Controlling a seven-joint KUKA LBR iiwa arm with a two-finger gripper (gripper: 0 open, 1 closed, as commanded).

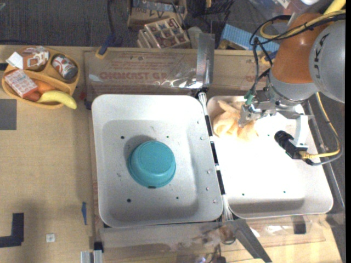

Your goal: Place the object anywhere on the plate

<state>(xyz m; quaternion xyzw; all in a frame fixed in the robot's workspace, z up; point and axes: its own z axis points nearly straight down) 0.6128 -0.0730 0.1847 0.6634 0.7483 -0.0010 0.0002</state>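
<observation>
A teal round plate [152, 163] lies in the middle of the left bin [109, 119]. A pale yellow, lumpy object [226, 123] rests in the far left corner of the right bin [274, 190]. My gripper [249, 115] reaches down from the grey and orange arm [299, 59] onto the right side of that object. The gripper body hides part of the object, so I cannot see whether anything is held.
A black fitting with a yellow cable [290, 146] hangs off the wrist over the right bin. Beyond the bins stands a cardboard wall [148, 73]. A tray of toy food with a banana [41, 81] sits on the bench at the far left.
</observation>
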